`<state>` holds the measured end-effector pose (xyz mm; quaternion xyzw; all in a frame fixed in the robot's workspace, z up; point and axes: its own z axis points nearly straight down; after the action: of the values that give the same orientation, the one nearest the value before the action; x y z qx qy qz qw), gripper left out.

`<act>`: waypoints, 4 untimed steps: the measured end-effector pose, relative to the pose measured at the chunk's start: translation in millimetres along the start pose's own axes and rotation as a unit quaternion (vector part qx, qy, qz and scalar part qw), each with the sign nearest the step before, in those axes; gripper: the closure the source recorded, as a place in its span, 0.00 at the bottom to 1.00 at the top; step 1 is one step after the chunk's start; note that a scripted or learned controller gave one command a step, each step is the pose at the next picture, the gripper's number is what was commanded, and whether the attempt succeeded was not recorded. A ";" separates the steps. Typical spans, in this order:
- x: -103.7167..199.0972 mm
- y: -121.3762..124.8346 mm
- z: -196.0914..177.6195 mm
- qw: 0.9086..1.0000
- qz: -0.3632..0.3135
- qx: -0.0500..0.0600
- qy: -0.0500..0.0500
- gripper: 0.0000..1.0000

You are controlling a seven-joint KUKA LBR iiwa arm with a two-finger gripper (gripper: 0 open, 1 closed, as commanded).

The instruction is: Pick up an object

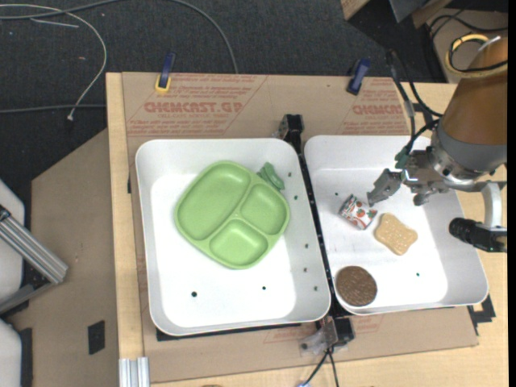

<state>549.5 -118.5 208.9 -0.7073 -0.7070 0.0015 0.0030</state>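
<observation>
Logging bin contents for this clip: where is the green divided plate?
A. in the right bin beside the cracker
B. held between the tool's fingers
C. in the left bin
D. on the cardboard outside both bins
C: the green divided plate lies flat in the left bin, apart from the cracker in the right bin.

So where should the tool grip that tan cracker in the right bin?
Grip the cracker across its short width, coming straight down. It lies flat on the right bin floor with clear floor around it; the small can and round brown cookie sit apart from it.
</observation>
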 end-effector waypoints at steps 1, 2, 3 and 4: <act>-0.4 -7.2 61.4 1.000 0.000 0.001 0.000 0.00; -0.7 -5.4 104.3 1.000 0.000 0.000 0.000 0.00; -0.8 -4.0 90.7 1.000 0.000 -0.003 0.000 1.00; -1.4 -3.6 47.4 1.000 -0.001 -0.006 -0.001 1.00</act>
<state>545.6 -119.8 161.5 -0.7069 -0.7074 -0.0015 -0.0020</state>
